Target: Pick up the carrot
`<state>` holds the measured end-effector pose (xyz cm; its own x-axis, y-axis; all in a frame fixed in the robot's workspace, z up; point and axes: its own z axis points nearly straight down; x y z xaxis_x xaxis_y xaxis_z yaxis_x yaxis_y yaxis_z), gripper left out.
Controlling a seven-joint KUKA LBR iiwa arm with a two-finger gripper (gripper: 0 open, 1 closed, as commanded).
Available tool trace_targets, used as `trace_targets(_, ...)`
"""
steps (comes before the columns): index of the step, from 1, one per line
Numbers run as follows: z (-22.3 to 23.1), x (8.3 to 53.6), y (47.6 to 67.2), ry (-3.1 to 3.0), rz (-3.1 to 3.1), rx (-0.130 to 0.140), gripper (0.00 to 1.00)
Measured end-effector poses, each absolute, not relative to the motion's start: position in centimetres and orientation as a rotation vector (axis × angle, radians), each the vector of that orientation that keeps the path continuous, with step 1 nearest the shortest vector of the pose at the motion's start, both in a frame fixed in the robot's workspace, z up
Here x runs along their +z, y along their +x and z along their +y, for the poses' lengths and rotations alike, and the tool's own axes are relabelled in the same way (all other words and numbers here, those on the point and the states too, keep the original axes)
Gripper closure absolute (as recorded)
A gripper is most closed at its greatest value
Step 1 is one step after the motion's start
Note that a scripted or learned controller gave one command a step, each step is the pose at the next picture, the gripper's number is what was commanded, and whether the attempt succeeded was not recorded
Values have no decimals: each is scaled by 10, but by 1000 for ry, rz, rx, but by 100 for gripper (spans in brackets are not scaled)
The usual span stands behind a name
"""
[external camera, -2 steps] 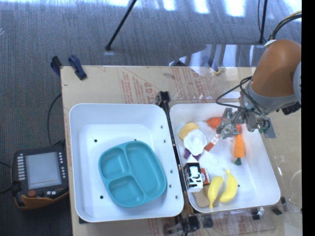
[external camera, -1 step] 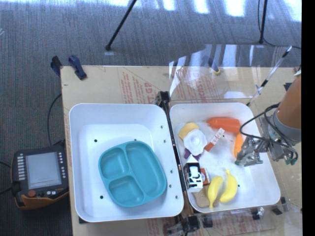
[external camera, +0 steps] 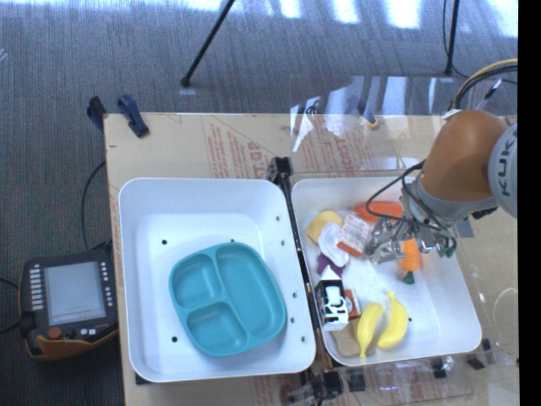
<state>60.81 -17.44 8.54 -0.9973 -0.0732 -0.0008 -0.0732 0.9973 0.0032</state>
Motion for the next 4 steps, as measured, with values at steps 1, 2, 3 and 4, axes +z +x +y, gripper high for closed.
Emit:
trace_targets(1, -127, 152, 594, 31, 3138, 4, 100)
trace_targets(2, -48, 186, 636, 433, 3112, 4, 100)
trace_targets(3, -137, 228, 585, 77, 3140, 0, 100)
trace_targets(4, -201, 88, 510, -399, 3120, 8, 100)
